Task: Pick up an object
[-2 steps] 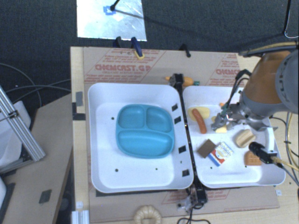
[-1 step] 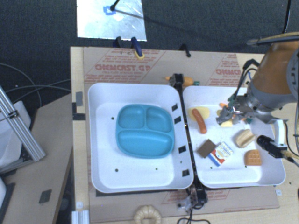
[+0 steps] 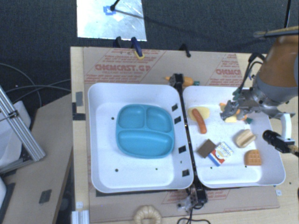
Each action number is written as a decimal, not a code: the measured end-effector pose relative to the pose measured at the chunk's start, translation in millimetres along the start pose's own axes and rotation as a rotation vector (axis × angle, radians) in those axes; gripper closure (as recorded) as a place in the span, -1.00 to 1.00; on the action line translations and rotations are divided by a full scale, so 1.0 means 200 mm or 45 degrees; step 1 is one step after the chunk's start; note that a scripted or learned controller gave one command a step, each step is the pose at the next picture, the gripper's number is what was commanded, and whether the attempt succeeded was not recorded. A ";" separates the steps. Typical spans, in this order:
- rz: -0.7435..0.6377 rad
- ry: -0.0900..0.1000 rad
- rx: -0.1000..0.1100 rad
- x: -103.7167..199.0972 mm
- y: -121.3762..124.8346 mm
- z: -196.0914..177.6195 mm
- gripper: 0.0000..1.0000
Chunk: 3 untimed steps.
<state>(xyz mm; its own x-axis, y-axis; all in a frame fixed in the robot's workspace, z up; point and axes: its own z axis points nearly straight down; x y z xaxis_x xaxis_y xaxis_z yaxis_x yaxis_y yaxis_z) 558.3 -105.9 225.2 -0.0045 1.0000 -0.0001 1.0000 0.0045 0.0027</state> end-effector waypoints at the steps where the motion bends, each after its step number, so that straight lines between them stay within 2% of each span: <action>1: -0.003 0.002 0.002 0.25 -0.06 -0.04 1.00; 2: -0.002 0.001 0.002 0.41 -0.09 0.00 1.00; 3: -0.002 0.000 0.001 0.40 -0.02 0.04 1.00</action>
